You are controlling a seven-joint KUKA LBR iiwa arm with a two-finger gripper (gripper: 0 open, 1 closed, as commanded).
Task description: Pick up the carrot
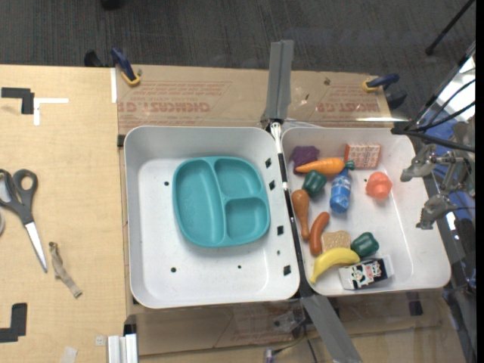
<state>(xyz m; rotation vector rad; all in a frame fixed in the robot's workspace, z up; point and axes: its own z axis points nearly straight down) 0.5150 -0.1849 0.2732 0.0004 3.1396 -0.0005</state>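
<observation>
Milk carton point(364, 273) and one banana point(333, 262) nearest, front of right bin point(428, 274). One carrot point(321, 165) near bin's back, beside purple piece point(305, 156). One teal tray point(222, 201) in left bin point(144, 225). Jaws point(432, 189) at right rim, state unclear.

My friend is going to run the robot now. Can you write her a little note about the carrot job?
Gripper: at the right bin's right edge, holding nothing; I can't tell if it is open.
Carrot: lying near the top of the right bin, beside the purple toy and above the blue bottle.
Done: nothing yet, the carrot is untouched.
Left: reach over, grasp the carrot, lift it.
</observation>
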